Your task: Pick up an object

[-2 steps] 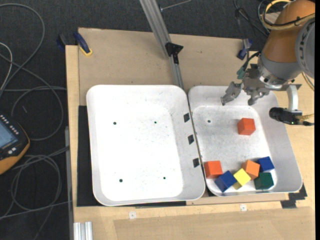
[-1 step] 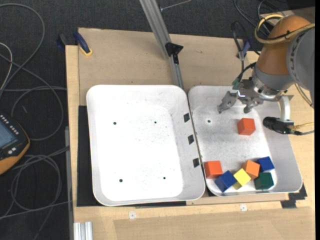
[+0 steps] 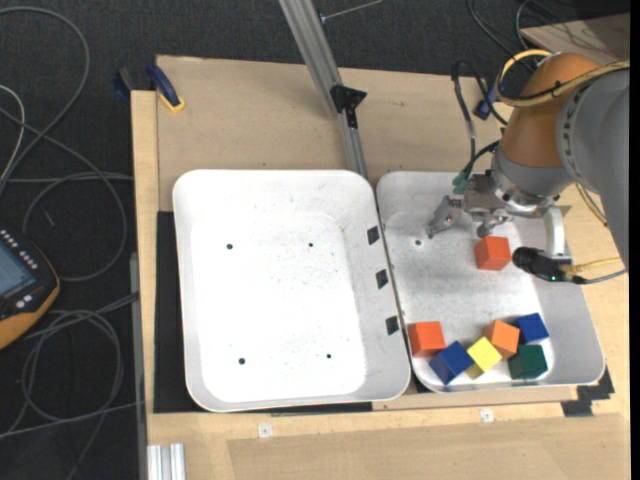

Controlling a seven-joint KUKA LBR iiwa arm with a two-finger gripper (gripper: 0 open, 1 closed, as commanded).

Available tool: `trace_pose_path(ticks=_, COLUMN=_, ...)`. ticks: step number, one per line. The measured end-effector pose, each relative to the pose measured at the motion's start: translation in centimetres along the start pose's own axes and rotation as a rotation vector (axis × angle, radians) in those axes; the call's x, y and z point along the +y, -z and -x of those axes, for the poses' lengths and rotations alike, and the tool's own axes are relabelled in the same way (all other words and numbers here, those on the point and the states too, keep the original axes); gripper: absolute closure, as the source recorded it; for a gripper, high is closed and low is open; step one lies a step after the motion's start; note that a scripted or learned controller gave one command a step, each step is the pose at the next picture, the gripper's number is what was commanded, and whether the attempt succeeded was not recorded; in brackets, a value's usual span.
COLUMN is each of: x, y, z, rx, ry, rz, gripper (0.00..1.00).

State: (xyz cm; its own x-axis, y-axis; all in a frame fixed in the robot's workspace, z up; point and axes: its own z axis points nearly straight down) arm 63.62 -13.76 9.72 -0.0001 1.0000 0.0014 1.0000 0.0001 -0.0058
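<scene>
Right now the gripper (image 3: 492, 230) hangs over the right bin (image 3: 440, 278), its fingers clamped on an orange-red cube (image 3: 492, 253) that sits just below the wrist, above the bin's floor. Well apart, along the bin's near edge, lie an orange cube (image 3: 427, 337), a blue cube (image 3: 451, 360) and a yellow cube (image 3: 484, 353).

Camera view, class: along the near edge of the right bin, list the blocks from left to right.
orange block → blue block → yellow block → orange block, with the green block and the far blue block last, one above the other.
</scene>
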Motion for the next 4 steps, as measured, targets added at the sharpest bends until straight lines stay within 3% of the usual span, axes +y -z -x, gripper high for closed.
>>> trace_pose_path(ticks=1, x=0.2, y=1.4, z=0.0, rx=0.000, ry=0.000, rz=0.007, gripper=1.00)
trace_pose_path(ticks=3, x=0.2, y=10.4, z=-0.7, rx=-0.002, ry=0.001, rz=0.013, gripper=1.00)
trace_pose_path(ticks=4, x=0.3, y=12.4, z=-0.7, rx=-0.002, ry=0.001, rz=0.010, gripper=1.00)
